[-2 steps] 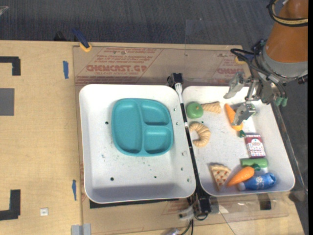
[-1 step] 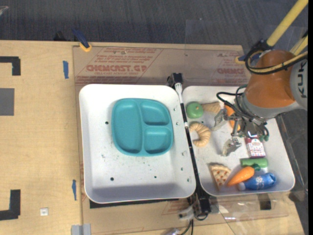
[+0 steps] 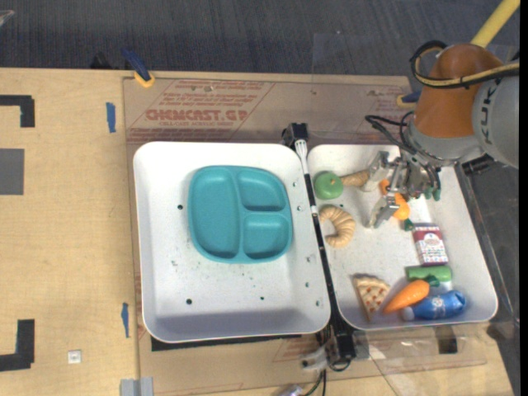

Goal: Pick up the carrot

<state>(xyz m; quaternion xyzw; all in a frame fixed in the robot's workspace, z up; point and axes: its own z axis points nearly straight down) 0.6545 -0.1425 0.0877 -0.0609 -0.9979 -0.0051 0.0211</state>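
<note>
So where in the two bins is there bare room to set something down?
Left bin: bare floor rings the teal tray, widest along the near edge. Right bin: a bare patch between croissant and carton; its near corner, around the carrot, is crowded.

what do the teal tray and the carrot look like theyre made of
Teal tray: looks like moulded plastic, matte to slightly satin, judging by its even colour and soft rounded compartment edges. Carrot: probably a plastic toy, smooth with a uniform bright orange body and a green tip; the finish is too small to judge.
</note>
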